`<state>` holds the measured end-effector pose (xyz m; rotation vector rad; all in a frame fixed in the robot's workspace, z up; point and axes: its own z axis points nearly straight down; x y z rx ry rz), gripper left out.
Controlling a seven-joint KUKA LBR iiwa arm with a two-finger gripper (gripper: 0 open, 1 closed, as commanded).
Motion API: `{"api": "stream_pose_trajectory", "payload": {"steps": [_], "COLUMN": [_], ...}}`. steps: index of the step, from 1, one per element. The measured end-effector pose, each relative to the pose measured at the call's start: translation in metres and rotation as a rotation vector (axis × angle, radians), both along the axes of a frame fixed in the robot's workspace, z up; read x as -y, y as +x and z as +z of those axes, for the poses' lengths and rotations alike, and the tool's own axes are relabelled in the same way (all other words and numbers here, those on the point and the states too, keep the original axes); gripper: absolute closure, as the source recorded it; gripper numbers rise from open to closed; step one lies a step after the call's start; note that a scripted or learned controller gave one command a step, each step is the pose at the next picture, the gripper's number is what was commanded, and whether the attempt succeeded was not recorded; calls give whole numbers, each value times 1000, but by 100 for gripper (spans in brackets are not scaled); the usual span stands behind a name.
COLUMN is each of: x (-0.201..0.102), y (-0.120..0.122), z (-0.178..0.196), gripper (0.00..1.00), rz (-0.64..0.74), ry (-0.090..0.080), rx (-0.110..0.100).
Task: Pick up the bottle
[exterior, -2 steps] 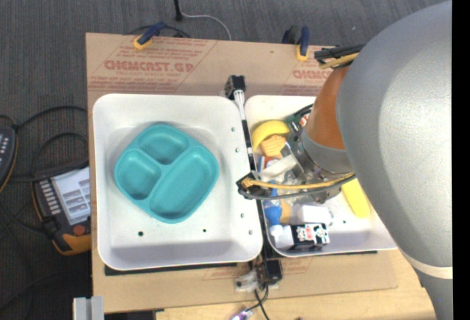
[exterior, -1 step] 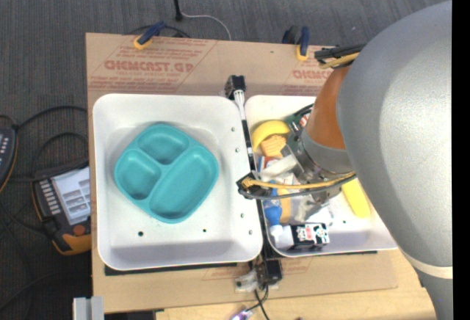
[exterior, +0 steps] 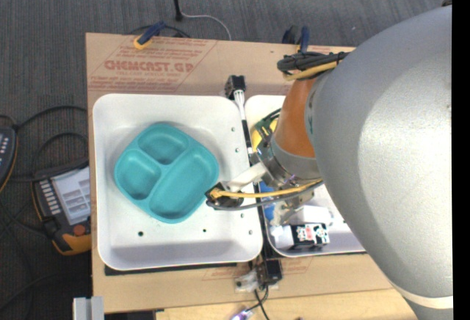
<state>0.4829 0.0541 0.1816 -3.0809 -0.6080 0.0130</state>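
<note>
A teal tray [exterior: 167,172] with three compartments is lying in the left bin [exterior: 117,241], tilted a little and taking up most of the middle. Just to its right, at the divider between the bins, a yellow cable [exterior: 242,196] is trailing from the arm [exterior: 382,150] over the left bin's edge, ending touching or just beside the tray's rim.

The arm is hanging low over the right bin [exterior: 323,246] and covering nearly all of it. The gripper is somewhere under the wrist, and whether it is open, closed or holding anything cannot be told. The bottle cannot be made out for certain: bits of yellow, blue and a white item with a black and red label [exterior: 307,235] are peeking out from under the arm, and any of these may be part of it.

The main risk is a blind closure on the wrong item or on nothing. The cable may also be snagging the tray and dragging it when the arm lifts. Packed items could be getting pushed against the bin wall.
</note>
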Motion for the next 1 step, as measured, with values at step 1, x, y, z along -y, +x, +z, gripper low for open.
{"api": "stream_pose_trajectory", "payload": {"steps": [1], "x": [-9], "y": [2], "z": [-29], "gripper": [0], "rz": [-22], "ry": [-21], "rx": [13]}}
